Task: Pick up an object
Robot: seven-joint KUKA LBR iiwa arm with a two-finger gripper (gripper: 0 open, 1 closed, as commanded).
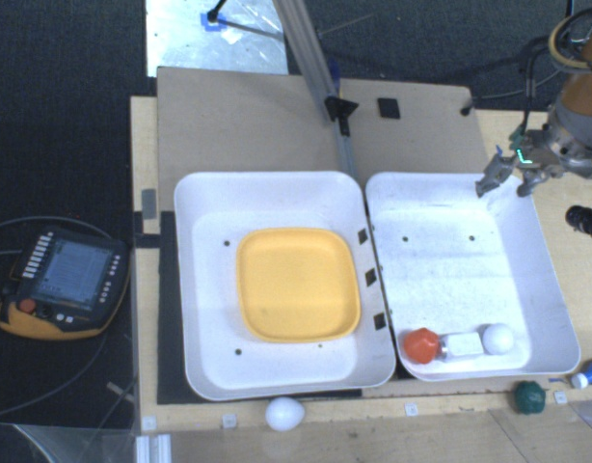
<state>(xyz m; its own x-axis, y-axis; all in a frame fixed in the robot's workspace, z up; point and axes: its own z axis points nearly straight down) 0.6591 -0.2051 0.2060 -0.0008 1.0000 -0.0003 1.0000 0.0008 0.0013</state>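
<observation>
Fingers of the grey two-finger gripper (pixel 508 176) stand apart with nothing between them, above the far right corner of the right shallow white bin (pixel 450 258). A round red-orange ball (pixel 421 345) lies at that bin's near edge, touching a white bottle-like object (pixel 477 341).

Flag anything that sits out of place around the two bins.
A white egg-shaped object lies on the bench in front of the left bin, and a dark green ball lies off the right bin's near right corner. Both are outside the bins.

2 white bins (pixel 277 189); 1 yellow plate (pixel 299 284); 1 red ball (pixel 421 345); 2 white balls (pixel 497 338); 1 green ball (pixel 529 397)
</observation>
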